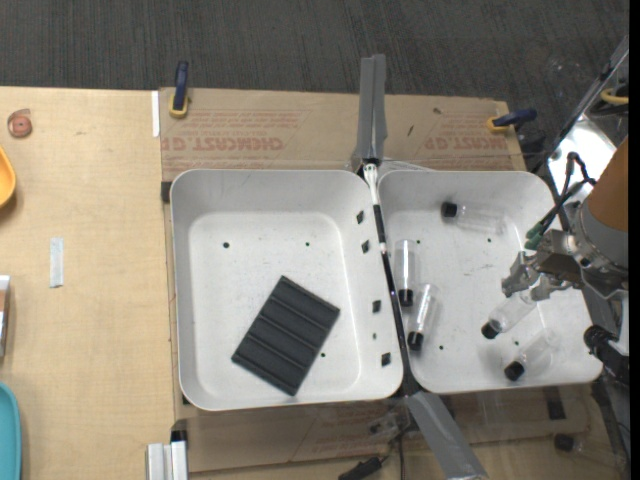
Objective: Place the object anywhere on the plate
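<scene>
One piece of writing could be read. It stood on the brown cardboard sheet (300, 133) that lay under the two white bins, on the strip showing past the far edge of the left bin (185, 298). Faded red capitals, printed upside down as the camera saw them, spelled CHEMCAST GP (228, 142), with finer red lines of print above and below too small to make out. A fainter red print of the same kind lay on the cardboard beyond the right bin (455, 140), and it could not be read with any certainty.
</scene>
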Controlling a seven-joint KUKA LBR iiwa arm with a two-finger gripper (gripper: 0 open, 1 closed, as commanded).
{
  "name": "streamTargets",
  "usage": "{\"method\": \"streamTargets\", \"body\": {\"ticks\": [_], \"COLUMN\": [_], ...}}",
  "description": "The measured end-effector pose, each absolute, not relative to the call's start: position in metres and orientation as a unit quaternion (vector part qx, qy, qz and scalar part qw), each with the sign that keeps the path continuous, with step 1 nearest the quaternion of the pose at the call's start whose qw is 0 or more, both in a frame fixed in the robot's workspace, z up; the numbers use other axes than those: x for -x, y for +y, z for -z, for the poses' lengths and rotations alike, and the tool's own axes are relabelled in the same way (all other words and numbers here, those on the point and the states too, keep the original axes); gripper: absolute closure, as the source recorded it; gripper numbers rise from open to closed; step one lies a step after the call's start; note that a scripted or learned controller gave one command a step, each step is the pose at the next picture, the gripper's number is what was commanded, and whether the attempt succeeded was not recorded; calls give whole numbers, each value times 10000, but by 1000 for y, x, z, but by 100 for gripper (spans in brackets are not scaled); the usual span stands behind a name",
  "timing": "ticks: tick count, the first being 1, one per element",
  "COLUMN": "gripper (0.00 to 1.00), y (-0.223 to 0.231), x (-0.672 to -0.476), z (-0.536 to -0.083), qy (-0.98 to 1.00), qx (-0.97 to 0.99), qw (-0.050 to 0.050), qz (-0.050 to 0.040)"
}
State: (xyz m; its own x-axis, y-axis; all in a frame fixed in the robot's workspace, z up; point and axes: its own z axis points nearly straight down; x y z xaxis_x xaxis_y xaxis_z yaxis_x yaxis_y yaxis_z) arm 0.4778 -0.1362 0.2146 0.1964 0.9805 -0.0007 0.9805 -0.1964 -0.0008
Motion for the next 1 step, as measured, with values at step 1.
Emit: {"method": "streamTargets", "body": {"ticks": [1], "gripper": [100], "y": [-59], "x": [-542], "z": [-190], "qy": [-6864], "qx": [7272], "qw": [7], "qz": [-19]}}
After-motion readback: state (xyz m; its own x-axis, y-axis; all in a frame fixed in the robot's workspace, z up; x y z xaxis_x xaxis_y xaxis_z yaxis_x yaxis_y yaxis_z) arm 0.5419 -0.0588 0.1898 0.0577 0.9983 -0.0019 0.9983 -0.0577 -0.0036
